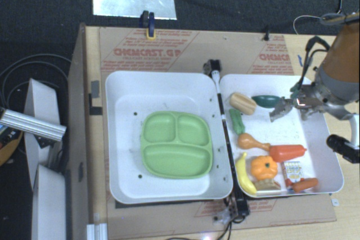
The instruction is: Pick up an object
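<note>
- The left bin (121,121) was the larger-looking container and held one thing, a pale green divided plate (176,144) with three compartments, lying flat near its middle.
- The right bin (323,143) carried all the toy food, crowded mostly toward its near and left parts.
- The grey arm (340,73) (orange band above the wrist) reached in over the right bin's far right side.
- The gripper (292,105) hung above the bin's upper middle with its fingers spread and nothing between them.
- A red pepper (287,150) lay near the bin's centre, just below the gripper.
- A yellow banana (243,173) lay along the left wall, touching an orange pumpkin (264,167).
- A tan bread roll (243,103) sat at the far left corner, beside a teal spoon-like piece (266,101).
- A drumstick (252,143) lay below a small green pickle (237,120).
</note>
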`<state>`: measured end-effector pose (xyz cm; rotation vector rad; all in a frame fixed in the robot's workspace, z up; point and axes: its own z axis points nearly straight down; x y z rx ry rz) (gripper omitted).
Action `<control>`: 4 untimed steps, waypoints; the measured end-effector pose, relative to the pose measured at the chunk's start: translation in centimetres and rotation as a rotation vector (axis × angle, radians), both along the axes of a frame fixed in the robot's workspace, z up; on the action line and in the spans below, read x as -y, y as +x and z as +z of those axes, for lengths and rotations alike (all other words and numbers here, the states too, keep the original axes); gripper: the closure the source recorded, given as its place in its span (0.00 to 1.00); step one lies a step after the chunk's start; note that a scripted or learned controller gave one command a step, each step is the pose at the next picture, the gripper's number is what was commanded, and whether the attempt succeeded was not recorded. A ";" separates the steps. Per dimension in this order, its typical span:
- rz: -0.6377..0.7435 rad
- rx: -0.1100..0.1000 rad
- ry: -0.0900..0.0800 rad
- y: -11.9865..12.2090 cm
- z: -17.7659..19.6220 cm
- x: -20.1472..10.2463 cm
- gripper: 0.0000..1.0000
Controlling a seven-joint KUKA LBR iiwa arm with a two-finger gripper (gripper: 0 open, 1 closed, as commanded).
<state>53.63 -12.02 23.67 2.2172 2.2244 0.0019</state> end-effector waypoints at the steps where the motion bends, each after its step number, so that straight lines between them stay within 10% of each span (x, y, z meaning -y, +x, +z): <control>1: 0.003 -0.007 0.002 0.7 -10.4 -2.8 0.00; 2: -0.003 0.000 -0.001 -1.6 -15.3 -3.6 0.00; 3: 0.002 0.008 -0.003 7.9 -15.1 0.5 0.00; 4: 0.001 0.000 -0.001 7.5 -14.2 0.4 1.00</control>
